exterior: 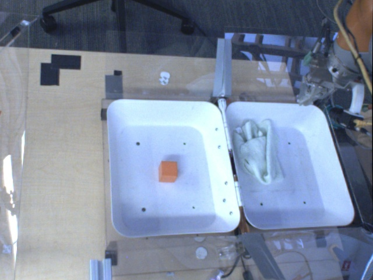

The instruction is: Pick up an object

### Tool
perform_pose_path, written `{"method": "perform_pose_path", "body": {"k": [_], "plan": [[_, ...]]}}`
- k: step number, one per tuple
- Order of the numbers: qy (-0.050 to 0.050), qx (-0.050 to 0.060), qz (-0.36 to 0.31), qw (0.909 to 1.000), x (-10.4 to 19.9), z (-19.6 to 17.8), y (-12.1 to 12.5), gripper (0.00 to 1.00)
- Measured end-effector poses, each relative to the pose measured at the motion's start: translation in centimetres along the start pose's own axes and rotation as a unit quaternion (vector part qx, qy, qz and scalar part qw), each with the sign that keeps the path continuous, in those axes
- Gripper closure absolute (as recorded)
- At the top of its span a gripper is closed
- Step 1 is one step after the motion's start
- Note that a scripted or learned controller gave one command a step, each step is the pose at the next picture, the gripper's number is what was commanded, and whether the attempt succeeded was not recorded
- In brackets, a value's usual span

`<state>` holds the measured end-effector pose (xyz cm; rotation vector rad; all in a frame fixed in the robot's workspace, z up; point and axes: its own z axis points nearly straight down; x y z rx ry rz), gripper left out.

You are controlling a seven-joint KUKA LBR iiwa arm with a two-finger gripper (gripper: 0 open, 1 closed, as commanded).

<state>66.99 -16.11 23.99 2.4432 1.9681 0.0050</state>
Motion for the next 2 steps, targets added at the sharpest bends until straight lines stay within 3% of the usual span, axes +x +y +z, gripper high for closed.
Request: {"method": "perform_pose_path", "body": {"k": [1, 2], "plan": [[0.000, 0.000, 0.045, 0.9990, 0.0, -1.3, 0.0, 1.00], [0.000, 0.001, 0.122, 0.9926, -0.9, 1.3, 0.1, 1.00]]}}
